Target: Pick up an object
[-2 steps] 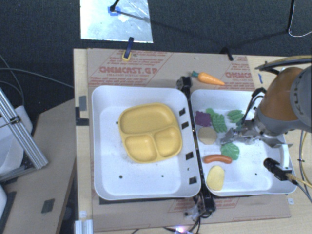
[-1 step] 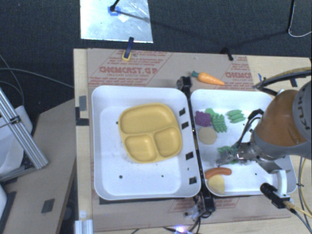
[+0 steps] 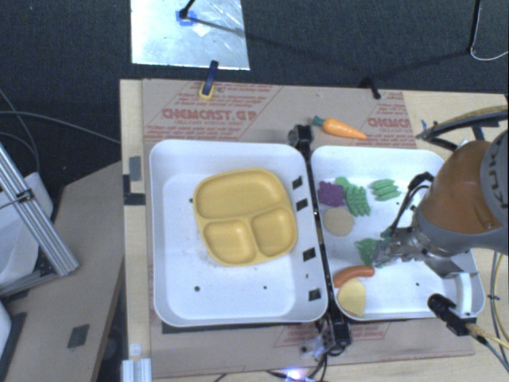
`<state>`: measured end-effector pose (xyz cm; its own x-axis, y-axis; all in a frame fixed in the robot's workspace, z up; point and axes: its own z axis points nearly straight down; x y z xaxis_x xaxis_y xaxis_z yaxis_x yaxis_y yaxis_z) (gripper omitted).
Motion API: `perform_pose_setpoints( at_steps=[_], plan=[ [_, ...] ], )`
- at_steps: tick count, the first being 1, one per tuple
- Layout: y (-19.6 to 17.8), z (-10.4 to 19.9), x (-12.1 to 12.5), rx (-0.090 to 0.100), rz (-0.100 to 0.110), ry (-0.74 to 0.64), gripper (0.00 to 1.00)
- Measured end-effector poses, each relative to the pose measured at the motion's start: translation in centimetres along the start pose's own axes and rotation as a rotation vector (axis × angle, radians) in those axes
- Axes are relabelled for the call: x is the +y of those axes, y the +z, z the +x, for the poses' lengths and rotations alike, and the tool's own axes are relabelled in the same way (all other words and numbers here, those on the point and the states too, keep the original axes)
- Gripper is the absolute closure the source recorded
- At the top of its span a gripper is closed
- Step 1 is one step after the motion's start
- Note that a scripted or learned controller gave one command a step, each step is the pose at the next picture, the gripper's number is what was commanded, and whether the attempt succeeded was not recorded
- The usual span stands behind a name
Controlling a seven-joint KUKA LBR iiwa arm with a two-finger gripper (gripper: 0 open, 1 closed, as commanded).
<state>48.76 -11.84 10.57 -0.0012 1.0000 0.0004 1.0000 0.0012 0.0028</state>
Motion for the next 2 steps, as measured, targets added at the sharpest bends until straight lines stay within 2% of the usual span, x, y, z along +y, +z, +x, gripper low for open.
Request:
perform_pose_setpoints(
  at_steps=[1, 2],
  plan=[
    [-6.6, 3.8, 0.1, 0.000, -0.004, -0.007, 1.00],
    [-14.0, 1.2, 0.1, -0.004, -0.008, -0.001, 1.00]
  ],
)
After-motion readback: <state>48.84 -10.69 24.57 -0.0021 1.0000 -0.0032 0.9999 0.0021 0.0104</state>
